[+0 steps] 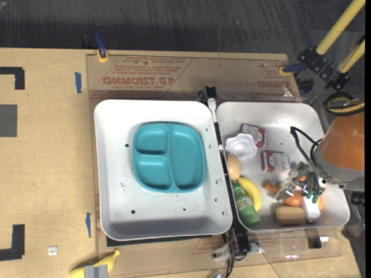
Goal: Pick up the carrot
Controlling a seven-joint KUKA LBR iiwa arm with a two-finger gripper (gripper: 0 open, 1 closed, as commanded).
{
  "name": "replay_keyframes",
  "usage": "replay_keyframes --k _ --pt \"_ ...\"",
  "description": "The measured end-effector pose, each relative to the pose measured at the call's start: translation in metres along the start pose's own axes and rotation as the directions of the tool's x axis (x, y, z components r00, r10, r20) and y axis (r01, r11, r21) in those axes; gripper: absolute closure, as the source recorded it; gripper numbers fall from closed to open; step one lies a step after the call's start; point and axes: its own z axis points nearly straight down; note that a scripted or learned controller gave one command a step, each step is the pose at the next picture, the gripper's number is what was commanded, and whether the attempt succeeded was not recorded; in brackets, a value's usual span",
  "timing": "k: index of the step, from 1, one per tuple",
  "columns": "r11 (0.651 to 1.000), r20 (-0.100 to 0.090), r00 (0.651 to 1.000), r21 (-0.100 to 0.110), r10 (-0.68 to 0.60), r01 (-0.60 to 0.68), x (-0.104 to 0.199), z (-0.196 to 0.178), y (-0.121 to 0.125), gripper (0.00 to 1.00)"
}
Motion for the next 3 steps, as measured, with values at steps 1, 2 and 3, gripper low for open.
replay_keyframes --k 1,2,3 --pt "0.993 -0.003 0.993 0.005 -0.115 0.115 0.018 -0.123 0.05 1.0" --pt "0.927 -0.02 0.927 0.007 -0.374 0.374 -0.006 -0.048 0.011 1.0" --pt "0.927 -0.017 0.927 0.006 -0.375 0.376 -0.006 -0.049 0.012 0.0"
